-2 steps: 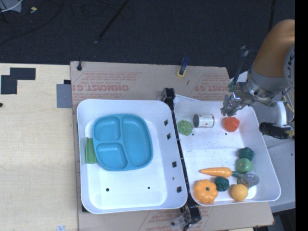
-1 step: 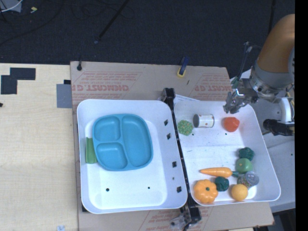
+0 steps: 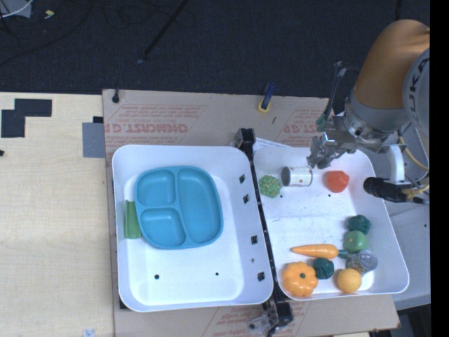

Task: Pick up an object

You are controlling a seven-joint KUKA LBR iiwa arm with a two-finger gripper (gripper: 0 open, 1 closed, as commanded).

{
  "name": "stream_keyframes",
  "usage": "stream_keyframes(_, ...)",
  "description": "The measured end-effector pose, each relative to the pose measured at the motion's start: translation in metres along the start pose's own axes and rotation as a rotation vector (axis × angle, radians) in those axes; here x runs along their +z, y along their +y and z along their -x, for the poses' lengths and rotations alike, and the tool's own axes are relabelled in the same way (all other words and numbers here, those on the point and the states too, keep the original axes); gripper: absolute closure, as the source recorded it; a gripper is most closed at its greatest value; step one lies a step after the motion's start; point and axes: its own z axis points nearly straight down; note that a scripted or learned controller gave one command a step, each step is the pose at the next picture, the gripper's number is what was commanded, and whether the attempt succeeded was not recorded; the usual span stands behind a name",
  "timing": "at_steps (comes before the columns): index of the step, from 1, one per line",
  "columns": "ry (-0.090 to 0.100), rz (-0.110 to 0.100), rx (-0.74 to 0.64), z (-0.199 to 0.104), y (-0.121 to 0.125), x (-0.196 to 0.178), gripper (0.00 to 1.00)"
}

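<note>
We see the tool over the far end of the right bin; whether it is spread or pressed together we cannot tell. The nearest candidate, a small white cylinder, lies just beside it at about 7 o'clock, long axis running 3 to 9. The red piece sits near at 5 o'clock.

A pale wooden bench meets dark carpeted floor strung with loose cables.
</note>
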Motion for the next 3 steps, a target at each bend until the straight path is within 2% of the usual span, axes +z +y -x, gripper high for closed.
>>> stream_keyframes(1,0.000,-0.001,-0.001,-0.049,-0.013,-0.006,1.00)
stream_keyframes(2,-0.001,-0.002,-0.001,-0.097,-0.020,0.011,1.00)
stream_keyframes(3,0.000,-0.002,-0.003,-0.160,-0.028,0.009,1.00)
